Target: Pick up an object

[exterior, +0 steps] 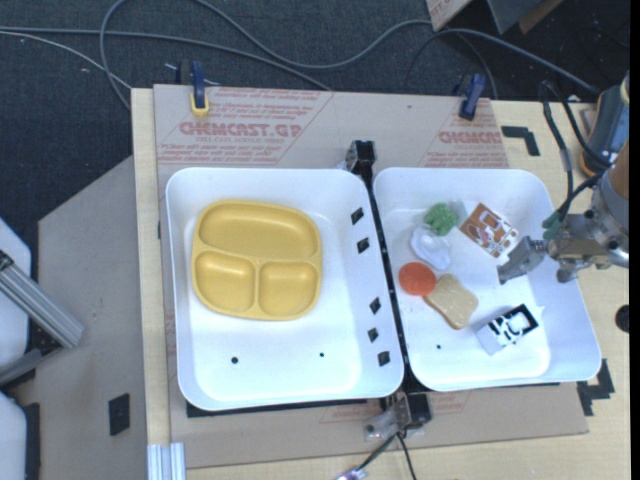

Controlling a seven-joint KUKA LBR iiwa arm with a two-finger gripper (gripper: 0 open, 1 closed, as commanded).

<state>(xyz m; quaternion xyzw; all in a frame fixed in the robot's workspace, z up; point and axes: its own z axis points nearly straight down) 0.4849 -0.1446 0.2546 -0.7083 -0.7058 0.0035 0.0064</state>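
The right bin [570,363] holds several small objects. A green broccoli piece [440,216] lies beside a white lump [433,249]. Below them a red tomato [417,278] touches a tan bread slice [453,301]. An orange and white packet [488,229] lies further right, and a black and white cube [509,327] sits near the front. My gripper [543,267] hangs over the right side of this bin, between the packet and the cube. It is open, with nothing between its fingers.
The left bin [200,368] carries a yellow three-compartment plate [257,258]. A black divider with clips [372,258] separates the bins. Blue clamps [199,86] hold the cardboard base at the back. Cables trail behind the bench.
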